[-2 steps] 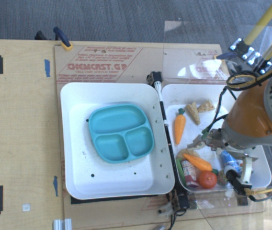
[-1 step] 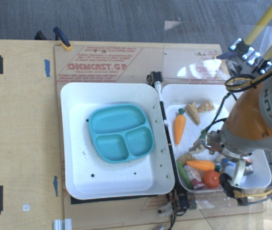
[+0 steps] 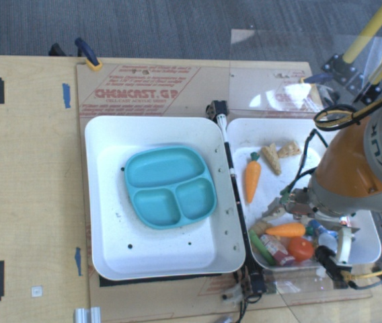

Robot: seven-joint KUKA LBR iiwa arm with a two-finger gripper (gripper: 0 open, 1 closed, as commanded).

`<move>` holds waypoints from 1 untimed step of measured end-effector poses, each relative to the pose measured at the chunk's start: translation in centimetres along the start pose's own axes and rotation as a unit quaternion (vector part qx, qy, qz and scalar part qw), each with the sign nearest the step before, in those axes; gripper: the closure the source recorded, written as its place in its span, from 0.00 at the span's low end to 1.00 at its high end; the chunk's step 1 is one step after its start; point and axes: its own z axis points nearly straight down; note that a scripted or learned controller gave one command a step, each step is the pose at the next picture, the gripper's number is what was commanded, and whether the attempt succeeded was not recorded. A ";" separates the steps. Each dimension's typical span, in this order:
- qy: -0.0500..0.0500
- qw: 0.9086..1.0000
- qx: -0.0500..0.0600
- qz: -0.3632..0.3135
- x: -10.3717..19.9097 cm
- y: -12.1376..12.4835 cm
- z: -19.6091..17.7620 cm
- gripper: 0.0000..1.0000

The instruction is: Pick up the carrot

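Note:
An orange carrot (image 3: 252,178) with a green top lies lengthwise in the left part of the right bin (image 3: 241,134), green end toward the back. A second orange, carrot-like piece (image 3: 286,230) lies crosswise nearer the front of that bin. My gripper (image 3: 297,206) hangs low over the middle of the right bin, just above that second piece and to the right of and in front of the carrot. The grey wrist and the orange band (image 3: 350,163) cover most of it.
Near the front of the right bin lie a red tomato (image 3: 300,248), a green vegetable (image 3: 261,247) and other small items. Two tan bread pieces (image 3: 272,158) sit at its back. The left bin (image 3: 103,194) holds a blue divided plate (image 3: 170,186).

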 end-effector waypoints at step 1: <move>0.003 0.993 0.004 -0.118 -0.9 -0.1 0.0 0.00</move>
